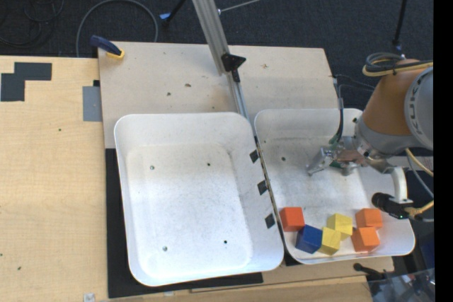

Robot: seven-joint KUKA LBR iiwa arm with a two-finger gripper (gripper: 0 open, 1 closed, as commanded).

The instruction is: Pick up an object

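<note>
The worktop (pixel 177 74) bears two white bins; the left bin (pixel 141 131) sits beside the right bin (pixel 297 117); the arm (pixel 396 109) reaches over the right bin; its claw (pixel 327 160) hangs above bare floor there, grip state impossible to tell; orange, blue and yellow blocks (pixel 329 228) cluster at that bin's near edge, apart from the claw.

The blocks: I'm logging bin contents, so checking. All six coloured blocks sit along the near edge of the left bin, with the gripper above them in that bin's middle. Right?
Wrong bin. The camera view shows the blocks along the near edge of the right bin, not the left bin. The gripper does sit above them, near that bin's middle.
</note>
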